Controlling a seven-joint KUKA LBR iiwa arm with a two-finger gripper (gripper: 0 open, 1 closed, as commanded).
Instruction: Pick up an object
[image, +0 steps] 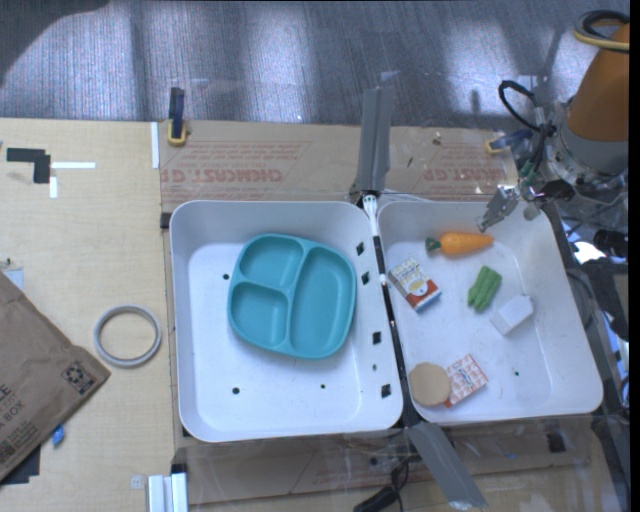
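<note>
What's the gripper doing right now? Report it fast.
Gripper: above the right bin's far edge, near the carrot; holding nothing visible; open or closed cannot be told.

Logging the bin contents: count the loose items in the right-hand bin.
6: carrot at the top, green vegetable and white block right of centre, small carton at left, round tan disc and snack packet at the bottom.

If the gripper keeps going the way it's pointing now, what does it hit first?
Probably the toy carrot. The gripper hangs over the right bin's far corner, angled down and leftward, and the carrot lies just beyond its tip. Depth is unclear from above, so it may meet the bin floor first.
</note>
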